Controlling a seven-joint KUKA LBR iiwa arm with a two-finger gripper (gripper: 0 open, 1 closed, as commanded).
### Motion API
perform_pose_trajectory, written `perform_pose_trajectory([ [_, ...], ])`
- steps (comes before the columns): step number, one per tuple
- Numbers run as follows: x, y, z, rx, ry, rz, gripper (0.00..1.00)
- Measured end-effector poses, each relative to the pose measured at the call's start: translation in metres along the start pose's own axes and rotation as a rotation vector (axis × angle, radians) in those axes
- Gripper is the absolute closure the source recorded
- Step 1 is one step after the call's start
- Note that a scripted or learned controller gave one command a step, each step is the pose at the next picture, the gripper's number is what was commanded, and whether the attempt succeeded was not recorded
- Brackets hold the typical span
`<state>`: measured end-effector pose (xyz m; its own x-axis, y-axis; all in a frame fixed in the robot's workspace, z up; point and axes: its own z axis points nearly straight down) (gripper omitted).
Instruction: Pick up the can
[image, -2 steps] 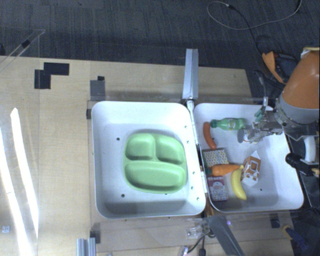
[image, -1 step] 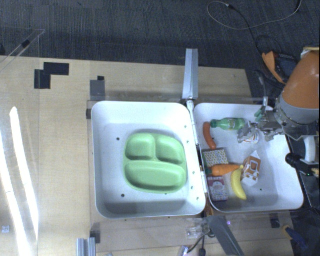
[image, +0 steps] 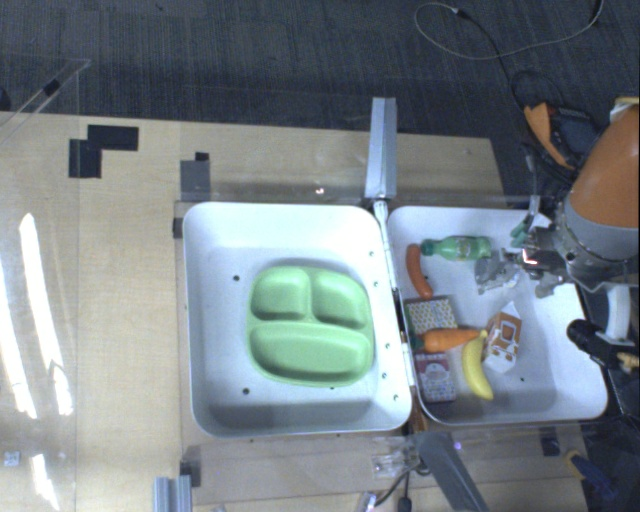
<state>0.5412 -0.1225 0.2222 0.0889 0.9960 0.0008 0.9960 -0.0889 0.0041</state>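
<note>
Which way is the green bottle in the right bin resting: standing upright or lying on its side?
Lying on its side. The green bottle shows its full length stretched across the floor of the right bin, near the far wall.

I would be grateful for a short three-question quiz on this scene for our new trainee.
1. True or false: the green divided tray lies in the left bin.
2. Fill in: the banana lies in the ____ bin.
3. Which of these lies nearest the gripper?
A. the green divided tray
B. the green bottle
C. the banana

Key: 1 true; 2 right; 3 B.
</note>
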Motion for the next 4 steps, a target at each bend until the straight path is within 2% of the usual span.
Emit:
perform_pose_trajectory([
  [1,-0.013,0.049,0.082,0.002,0.0,0.17,0.0],
  [2,-0.063,0.07,0.134,-0.006,-0.003,0.129,0.0],
  [3,-0.061,0.073,0.121,-0.012,-0.002,0.123,1.0],
  [4,-0.061,0.073,0.121,-0.012,-0.002,0.122,0.0],
])
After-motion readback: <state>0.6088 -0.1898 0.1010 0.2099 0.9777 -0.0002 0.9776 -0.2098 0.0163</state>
